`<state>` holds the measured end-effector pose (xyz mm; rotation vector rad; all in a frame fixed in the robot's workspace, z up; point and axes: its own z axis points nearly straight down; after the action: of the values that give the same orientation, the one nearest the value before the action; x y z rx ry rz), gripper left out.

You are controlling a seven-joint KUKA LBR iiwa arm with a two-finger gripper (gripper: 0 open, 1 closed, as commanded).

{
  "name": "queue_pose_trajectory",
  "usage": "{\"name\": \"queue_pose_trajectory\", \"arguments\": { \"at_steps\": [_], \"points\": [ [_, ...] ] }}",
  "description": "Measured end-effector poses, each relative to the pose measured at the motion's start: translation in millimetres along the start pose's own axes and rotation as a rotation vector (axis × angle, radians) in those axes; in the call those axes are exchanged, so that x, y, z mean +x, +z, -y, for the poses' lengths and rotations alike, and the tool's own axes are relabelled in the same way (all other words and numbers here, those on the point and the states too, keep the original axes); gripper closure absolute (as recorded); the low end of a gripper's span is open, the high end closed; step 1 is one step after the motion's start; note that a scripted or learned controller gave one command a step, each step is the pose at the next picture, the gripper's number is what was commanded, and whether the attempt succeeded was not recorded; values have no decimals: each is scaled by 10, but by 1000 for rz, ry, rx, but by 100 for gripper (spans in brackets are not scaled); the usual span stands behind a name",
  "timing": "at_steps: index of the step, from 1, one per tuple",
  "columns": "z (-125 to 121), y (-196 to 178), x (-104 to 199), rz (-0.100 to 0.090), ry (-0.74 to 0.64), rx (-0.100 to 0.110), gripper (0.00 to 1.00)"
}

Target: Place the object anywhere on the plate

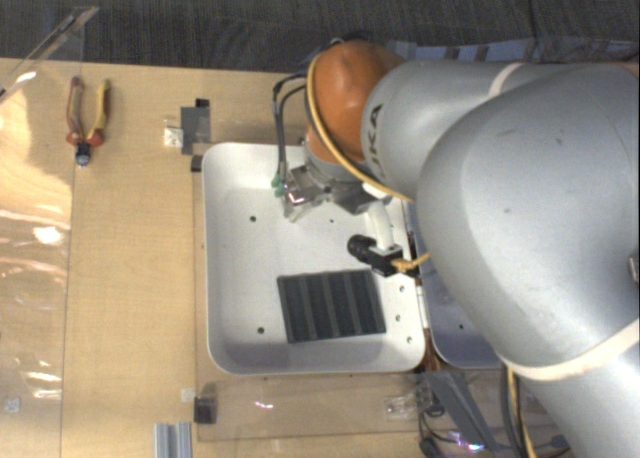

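Note:
A dark ribbed rectangular plate (330, 306) lies flat in the near half of the left white bin (235, 276). My gripper (297, 196) hangs over the far part of this bin, well beyond the plate's far edge. A small green thing (277, 184) shows right at the gripper's left tip, above the bin floor. Whether it is gripped or just beside the tip cannot be made out. The grey arm with its orange band (340, 96) covers the bin's far right corner.
The right bin (460, 341) is mostly hidden under the big grey arm. Pliers with red and yellow handles (87, 116) lie on the wooden bench at far left. A small black bracket (197, 124) stands by the left bin's far corner.

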<state>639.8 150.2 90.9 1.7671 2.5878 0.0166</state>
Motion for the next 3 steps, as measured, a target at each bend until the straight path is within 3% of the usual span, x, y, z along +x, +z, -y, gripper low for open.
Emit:
{"name": "queue_pose_trajectory", "arguments": {
  "at_steps": [1, 2, 3],
  "points": [
    [-504, -795, 452, -3, -412, 7, 100],
    [-418, -232, 668, -5, -872, 6, 100],
    [124, -390, 970, -5, -1087, 3, 100]
  ]
}}
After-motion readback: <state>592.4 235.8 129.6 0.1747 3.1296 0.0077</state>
